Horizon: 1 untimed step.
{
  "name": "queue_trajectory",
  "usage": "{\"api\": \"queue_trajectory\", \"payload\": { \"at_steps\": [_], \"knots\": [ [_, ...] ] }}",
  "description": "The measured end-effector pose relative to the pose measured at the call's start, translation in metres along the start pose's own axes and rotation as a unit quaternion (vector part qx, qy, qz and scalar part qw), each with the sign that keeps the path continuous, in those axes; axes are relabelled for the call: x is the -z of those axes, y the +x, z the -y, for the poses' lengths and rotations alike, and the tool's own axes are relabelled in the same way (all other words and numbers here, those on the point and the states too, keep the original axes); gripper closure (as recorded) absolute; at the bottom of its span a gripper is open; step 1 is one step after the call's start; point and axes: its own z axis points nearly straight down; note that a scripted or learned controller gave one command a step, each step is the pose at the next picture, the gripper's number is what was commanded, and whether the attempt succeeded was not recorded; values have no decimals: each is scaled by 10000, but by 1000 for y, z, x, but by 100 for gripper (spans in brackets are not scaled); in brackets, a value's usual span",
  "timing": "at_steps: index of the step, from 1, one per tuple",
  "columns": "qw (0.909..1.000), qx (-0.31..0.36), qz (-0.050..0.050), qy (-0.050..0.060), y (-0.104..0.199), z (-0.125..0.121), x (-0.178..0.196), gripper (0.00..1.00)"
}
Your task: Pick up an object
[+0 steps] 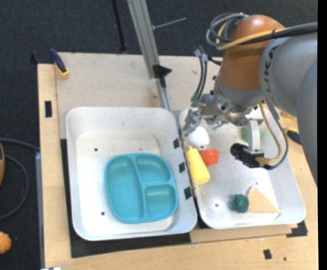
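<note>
Dark carpet surrounds a pale wooden bench (107, 83) carrying two shallow white bins side by side, seen from above at a slant. Reaching in from the right, the grey arm (290, 66) with its orange band (247, 52) hangs over the upper left part of the right bin (290, 181), its gripper (194, 125) low near the wall where the two bins meet. Whether that gripper is spread or pressed together cannot be told — its tip is masked by the wrist and cabling. A small white object (197, 135) sits directly at the gripper's tip, though a grasp cannot be confirmed. Just below it lies a yellow object (197, 165), lengthwise along the bin's left wall, with an orange-red piece (210, 157) touching its right side. Nearer the front of the same bin, a dark green object (240, 203) rests against a tan wedge (260, 201). The left bin (84, 128) holds a turquoise divided plate (141, 187) with three compartments, lying flat toward the front. A slanted aluminium rail (146, 38) rises behind the bins — and a small orange ball (0, 241) lies on the floor at lower left
</note>
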Motion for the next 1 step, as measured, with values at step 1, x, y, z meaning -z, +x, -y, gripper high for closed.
{"api": "queue_trajectory", "payload": {
  "at_steps": [1],
  "knots": [
    [10000, -5, 5, 4, 42, 23, -8, 100]
  ]
}}
